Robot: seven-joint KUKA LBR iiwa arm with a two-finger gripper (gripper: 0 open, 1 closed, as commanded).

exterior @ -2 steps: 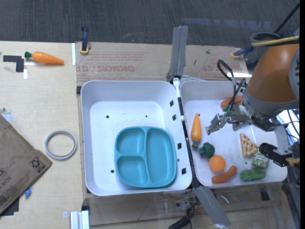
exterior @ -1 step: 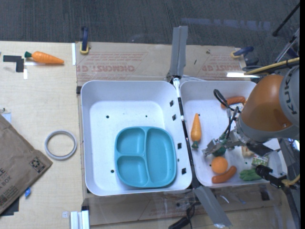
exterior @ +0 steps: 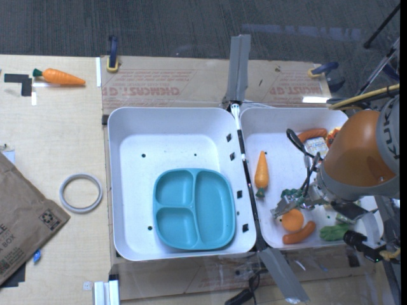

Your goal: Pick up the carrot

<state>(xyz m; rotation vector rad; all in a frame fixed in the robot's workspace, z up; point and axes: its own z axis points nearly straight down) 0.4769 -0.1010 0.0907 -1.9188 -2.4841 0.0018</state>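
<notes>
A carrot [exterior: 261, 170] lies upright-pointing near the left wall of the right bin [exterior: 275, 122]. The gripper [exterior: 289, 203] sits low beside it, just above an orange ball [exterior: 293, 220]; how its fingers stand cannot be told. The left bin [exterior: 127, 189] holds a teal divided tray [exterior: 194, 208]. On the wooden table [exterior: 44, 145] lie a second carrot [exterior: 58, 77] and a tape ring [exterior: 81, 192].

The carrot [exterior: 261, 170] lies upright near the right bin's left wall [exterior: 245, 170], so that side is tight. White floor lies open to its right and far side. Near and right of it crowd an orange ball [exterior: 293, 220], a sausage [exterior: 299, 232] and a green piece [exterior: 331, 232]. The gripper [exterior: 289, 202] and arm [exterior: 356, 154] fill the bin's right half.
</notes>
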